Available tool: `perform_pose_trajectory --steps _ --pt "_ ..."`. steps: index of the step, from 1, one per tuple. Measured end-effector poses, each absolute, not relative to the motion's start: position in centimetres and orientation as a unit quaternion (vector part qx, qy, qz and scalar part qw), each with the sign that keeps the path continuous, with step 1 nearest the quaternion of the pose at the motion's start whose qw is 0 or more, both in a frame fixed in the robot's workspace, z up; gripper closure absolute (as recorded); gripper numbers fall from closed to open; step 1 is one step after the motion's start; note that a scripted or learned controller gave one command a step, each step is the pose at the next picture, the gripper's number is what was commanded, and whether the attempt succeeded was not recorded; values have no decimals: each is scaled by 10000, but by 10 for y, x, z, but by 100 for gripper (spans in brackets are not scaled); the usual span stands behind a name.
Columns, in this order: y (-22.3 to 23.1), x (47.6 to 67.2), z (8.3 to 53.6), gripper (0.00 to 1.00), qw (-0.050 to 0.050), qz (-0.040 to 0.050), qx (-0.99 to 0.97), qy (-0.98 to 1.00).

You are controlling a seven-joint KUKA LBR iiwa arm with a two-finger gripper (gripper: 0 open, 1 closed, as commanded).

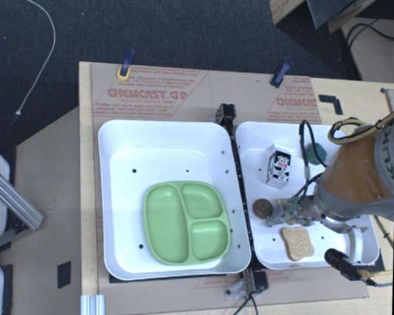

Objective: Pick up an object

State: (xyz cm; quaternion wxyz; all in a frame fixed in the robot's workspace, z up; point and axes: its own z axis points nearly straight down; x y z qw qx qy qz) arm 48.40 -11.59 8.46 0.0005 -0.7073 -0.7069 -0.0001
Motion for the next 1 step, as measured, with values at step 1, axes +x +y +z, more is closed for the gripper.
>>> perform_pose_trajectory --steps 1 --pt "-115 485 95 100 -6 -11 -7072 -7071"
